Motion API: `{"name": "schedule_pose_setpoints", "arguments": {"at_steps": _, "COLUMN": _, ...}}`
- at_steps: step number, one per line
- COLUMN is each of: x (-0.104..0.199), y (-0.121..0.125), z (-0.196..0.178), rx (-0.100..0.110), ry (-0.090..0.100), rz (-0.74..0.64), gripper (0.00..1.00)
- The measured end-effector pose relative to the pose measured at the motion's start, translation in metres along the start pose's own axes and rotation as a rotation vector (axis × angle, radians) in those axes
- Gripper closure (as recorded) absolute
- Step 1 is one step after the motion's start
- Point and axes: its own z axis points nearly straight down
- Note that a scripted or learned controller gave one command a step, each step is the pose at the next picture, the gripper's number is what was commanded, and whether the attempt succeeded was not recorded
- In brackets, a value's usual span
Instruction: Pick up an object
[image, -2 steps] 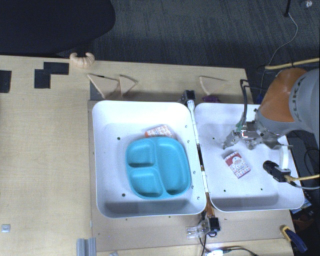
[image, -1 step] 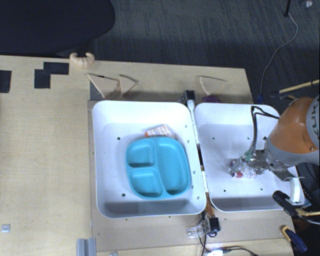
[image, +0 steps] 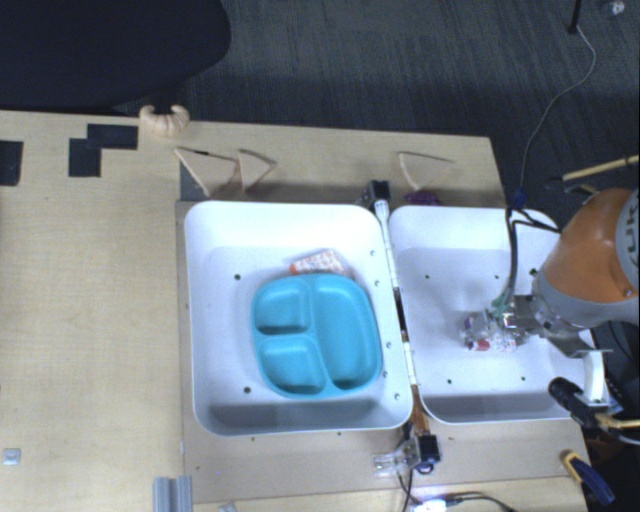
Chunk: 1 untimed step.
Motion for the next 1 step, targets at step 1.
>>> {"name": "schedule_pose_setpoints", "arguments": {"at_steps": 1, "x": 0.0575, "y": 0.0475, "z": -0.0876, "rx": 0.007, "ry": 0.003, "rz": -0.003, "gripper": 1.00}}
